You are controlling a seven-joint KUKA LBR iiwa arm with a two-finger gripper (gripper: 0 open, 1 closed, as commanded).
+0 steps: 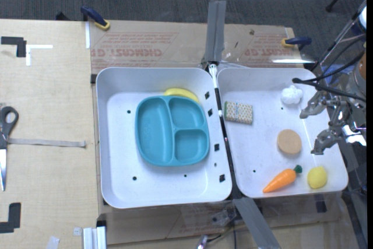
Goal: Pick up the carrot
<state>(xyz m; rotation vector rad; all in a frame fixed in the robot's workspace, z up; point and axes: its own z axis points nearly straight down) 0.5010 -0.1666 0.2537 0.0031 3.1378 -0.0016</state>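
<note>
On the far left of the wooden bench you see scissors [6,125], with grey metal blades and dark round handles. They lie well to the left of the left bin [116,183].

This left bin is shallow, of white smooth plastic with rounded corners. Inside it lies a teal divided plate [173,130], glossy, with three compartments and soft rounded edges. A yellow curved thing [182,92], perhaps a banana, shows from behind the far edge of the plate; most of it is hidden.

To the right of the plate, past the wall where the two bins touch, you find the right bin [256,183], also white and shallow. Near its left wall lies a small rectangular sponge-like block [239,112], pale green with speckles. Further right is a flat tan round disc [289,142], matte like a cookie. Beyond the disc, toward the far wall, sits a small white lumpy object [291,95].

The carrot [281,179] lies in the near part of the right bin, just in front of the tan disc. It is orange, smooth and tapered, with the point to the left and a small dark green top at its right end. Just beside that green end is a yellow lemon [317,177], oval and slightly dimpled.

The gripper [319,127], of grey metal, hangs to the right of the disc. Its two fingers stand apart and nothing is between them.
</note>
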